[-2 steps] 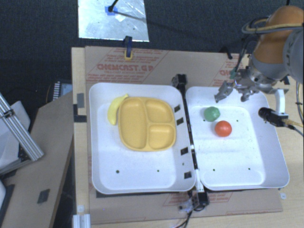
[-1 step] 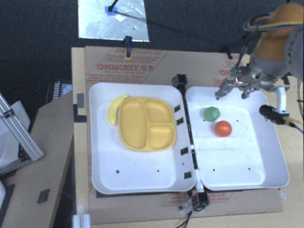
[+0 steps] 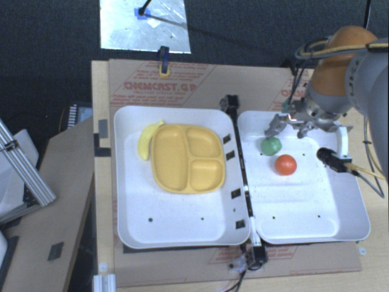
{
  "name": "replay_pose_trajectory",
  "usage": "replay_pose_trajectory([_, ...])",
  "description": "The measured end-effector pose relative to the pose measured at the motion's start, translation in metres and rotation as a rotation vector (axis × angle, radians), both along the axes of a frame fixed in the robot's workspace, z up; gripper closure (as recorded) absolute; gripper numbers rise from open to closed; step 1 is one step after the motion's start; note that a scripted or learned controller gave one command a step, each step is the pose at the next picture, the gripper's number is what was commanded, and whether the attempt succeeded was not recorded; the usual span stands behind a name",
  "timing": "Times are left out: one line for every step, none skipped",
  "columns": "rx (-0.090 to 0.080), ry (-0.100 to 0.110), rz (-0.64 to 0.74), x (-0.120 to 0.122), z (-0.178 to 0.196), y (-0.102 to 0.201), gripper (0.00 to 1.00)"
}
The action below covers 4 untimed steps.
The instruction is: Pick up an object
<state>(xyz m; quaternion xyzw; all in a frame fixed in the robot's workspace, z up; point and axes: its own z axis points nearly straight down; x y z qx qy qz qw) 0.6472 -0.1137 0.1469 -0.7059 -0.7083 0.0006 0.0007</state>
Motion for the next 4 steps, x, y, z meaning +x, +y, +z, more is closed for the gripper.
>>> replay_pose_trajectory([0.0,0.0,0.004,0.01,-0.052,0.002,0.0])
replay_pose_trajectory([-0.001,-0.003,0.004,0.011,-0.062,0.002,0.0])
replay_pose_trajectory([-0.001,-0.007,0.005,0.012,-0.05,0.002,1.0])
replay_pose_trajectory([-0.001,-0.008,-0.004,0.005,0.006,-0.003,1.0])
